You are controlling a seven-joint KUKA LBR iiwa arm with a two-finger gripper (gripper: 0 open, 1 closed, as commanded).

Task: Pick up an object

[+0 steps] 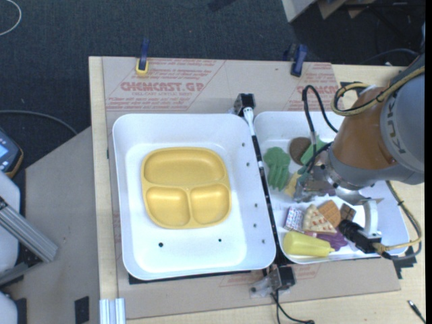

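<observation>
Grey two-finger gripper low in right white bin | finger state: cannot tell | green soft toy just left | advice: centre over one item before closing.

Robotics lab or test cell. Evidence: bench topped with a protective sheet printed "CHEMCAST GP", held by blue clamps at the back edge; two white bins fixed side by side; loose cables over the bench; aluminium framing at left; dark carpet floor.
</observation>
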